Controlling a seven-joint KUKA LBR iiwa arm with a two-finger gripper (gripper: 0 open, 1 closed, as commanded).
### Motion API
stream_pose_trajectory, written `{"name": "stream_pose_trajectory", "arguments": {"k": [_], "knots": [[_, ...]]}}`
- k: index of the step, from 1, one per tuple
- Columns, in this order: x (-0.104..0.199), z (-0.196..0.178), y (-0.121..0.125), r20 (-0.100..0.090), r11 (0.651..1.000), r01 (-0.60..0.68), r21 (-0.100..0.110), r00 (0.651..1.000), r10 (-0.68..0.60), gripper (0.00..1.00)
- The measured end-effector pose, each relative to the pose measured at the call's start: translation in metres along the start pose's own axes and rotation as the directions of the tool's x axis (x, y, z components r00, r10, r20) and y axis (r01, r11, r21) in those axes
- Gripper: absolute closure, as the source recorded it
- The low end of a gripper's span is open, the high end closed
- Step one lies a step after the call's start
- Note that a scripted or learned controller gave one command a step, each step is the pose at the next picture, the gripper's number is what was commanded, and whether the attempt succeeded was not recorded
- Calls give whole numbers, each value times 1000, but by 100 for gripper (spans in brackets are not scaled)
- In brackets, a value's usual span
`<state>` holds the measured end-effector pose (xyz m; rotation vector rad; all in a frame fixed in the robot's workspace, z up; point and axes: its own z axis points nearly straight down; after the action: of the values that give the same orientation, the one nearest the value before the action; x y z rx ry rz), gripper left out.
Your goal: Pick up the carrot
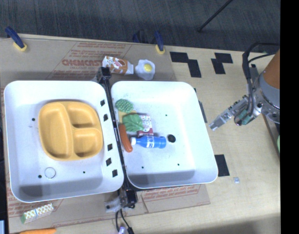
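Camera view: the hand [226, 118] hung over the bare table [237, 189], off the right bin's [186, 94] right wall and well apart from everything inside it. Nothing sat between its fingers; how far apart they were couldn't be told from this angle. Arm w/ orange band came in from the right edge.

The carrot [124, 137] lay inside the right bin, tight against its left wall, lengthwise along that wall. Just right of it, touching or nearly so, lay a blue bottle [149, 142] on its side. Above the bottle sat a green leafy item [133, 121] on a small packet, w/ a green round piece [123, 105] higher up nr the same wall. The left bin [23, 94], beside the right bin, held a yellow divided tray [70, 129].
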<state>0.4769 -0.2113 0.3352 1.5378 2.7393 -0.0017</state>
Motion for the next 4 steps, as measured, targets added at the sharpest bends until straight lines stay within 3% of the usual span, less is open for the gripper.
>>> {"name": "stream_pose_trajectory", "arguments": {"k": [1,2,3,4], "knots": [[0,-44,0,3,963,269,-1,963,-269,100],[62,97,37,-3,983,185,1,983,-185,100],[-2,34,6,2,893,449,0,893,-449,100],[0,2,1,4,750,661,0,750,-661,100]]}}
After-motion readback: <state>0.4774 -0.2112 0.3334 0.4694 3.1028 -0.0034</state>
